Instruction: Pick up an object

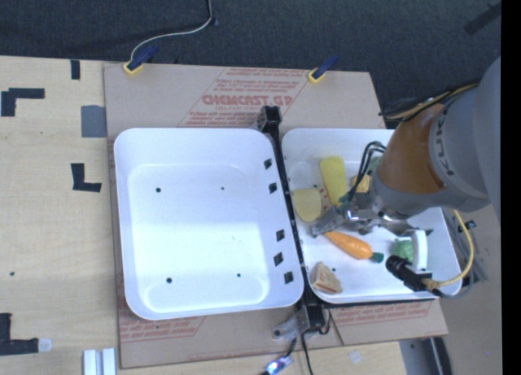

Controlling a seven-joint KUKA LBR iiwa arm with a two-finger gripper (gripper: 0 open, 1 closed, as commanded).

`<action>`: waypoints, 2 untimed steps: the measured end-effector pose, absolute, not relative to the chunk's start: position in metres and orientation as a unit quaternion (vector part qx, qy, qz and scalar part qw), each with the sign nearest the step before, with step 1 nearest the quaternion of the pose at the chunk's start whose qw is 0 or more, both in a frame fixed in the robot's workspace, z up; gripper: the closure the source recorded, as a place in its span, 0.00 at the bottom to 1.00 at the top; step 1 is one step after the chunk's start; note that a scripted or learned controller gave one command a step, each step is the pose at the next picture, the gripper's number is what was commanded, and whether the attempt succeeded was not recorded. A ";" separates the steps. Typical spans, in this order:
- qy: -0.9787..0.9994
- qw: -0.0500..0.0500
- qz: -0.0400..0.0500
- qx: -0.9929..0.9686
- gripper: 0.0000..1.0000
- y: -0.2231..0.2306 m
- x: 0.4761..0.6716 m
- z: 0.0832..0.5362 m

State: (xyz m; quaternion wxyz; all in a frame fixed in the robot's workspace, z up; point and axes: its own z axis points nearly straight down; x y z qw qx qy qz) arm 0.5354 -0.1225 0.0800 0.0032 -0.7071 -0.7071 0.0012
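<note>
camera view: gripper (pixel 332 220) low in right bin (pixel 423 288)
grip: cannot tell
advice: centre over carrot (pixel 348 244), then squeeze

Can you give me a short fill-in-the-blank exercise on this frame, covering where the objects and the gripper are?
1. The orange toy carrot lies in the ____ shallow white bin.
2. The gripper hovers over the ____ bin.
3. The yellow corn-shaped toy lies ____ the carrot in the view.
4. The tan wedge-shaped toy sits near that bin's ____ edge.

Missing words: right; right; above; lower
</note>
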 end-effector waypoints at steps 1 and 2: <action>-0.708 -0.001 0.000 -0.706 0.00 -0.128 0.586 0.085; -0.708 0.000 0.000 -0.706 0.00 -0.102 0.611 0.084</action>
